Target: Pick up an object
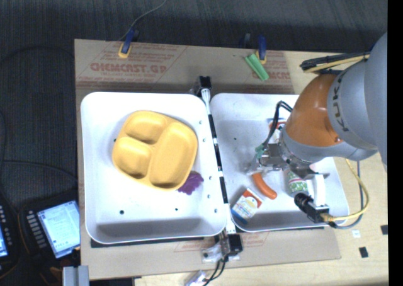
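1. One gripper (275,160) hangs low in the right bin (242,111); whether its fingers are apart or together cannot be told, the wrist hides them.
2. Just beside it lies an orange sausage (265,186), with a small carton (246,206) nearer the front rim and a green-labelled can (296,183) partly under the arm.
3. Left bin (94,152) holds a yellow tray (154,148) and a purple scrap (191,182).
4. Step, as I judge: the reach for a pick. Next calls for closing on one item, then lifting.
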Motion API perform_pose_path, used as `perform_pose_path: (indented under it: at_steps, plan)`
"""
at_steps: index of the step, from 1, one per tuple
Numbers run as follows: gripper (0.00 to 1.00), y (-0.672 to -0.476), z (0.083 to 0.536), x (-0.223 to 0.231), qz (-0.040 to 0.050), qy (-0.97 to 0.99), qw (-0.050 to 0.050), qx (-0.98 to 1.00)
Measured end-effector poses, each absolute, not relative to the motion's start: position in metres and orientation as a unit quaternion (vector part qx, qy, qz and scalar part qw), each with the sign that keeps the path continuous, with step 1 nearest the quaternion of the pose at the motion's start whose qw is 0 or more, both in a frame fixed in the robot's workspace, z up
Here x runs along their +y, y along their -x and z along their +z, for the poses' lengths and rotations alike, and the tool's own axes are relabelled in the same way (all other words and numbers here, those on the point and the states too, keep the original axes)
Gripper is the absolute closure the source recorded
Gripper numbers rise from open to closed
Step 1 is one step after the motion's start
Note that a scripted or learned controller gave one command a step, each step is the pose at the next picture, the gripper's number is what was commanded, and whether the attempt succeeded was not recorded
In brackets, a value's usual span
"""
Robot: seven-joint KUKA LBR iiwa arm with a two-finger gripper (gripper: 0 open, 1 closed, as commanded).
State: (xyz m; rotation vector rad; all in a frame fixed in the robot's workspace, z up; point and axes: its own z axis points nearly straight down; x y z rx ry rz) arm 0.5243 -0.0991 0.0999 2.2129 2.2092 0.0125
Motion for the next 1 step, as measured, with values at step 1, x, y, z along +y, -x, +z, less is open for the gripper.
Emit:
perform_pose_path:
  at_steps: [1]
  plan:
    - [1.00, -0.4842, 0.1846, -0.0261, 0.0001, -0.706, 0.000, 0.708]
